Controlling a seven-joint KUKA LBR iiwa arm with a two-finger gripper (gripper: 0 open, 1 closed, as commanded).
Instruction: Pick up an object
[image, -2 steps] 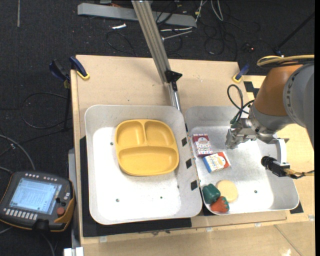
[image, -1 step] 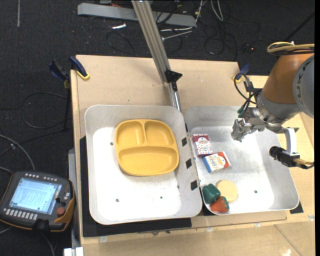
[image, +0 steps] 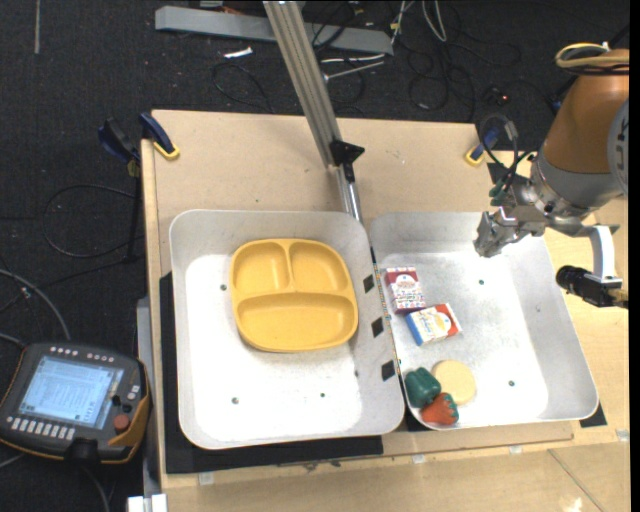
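Gripper (image: 493, 235): poised over the far edge of the right bin (image: 530, 330), toward its right half; fingers too small and dark to read, so opening not determinable; nothing visibly between them.

Right bin contents, all in its left half:
- Red-and-white carton (image: 404, 289), long axis running near-to-far, close to the wall shared with the left bin (image: 200, 330). Nearest candidate to the gripper; lies to its left and nearer in the scene.
- Blue, white and orange packet (image: 433, 324), just near of the carton, lying askew, long axis roughly left-to-right.
- Pale round disc (image: 456, 378), green piece (image: 421, 382) and red piece (image: 439, 408), bunched in the near left corner, touching or almost so.

Left bin contents: yellow divided tray (image: 294, 294), centred toward the far side.

Open room: bare floor across the right half of the right bin, directly near of the gripper. Free approach to carton and packet from the right; shared wall crowds the carton's left side. Corner cluster judged harder, hemmed by two walls and by one another.
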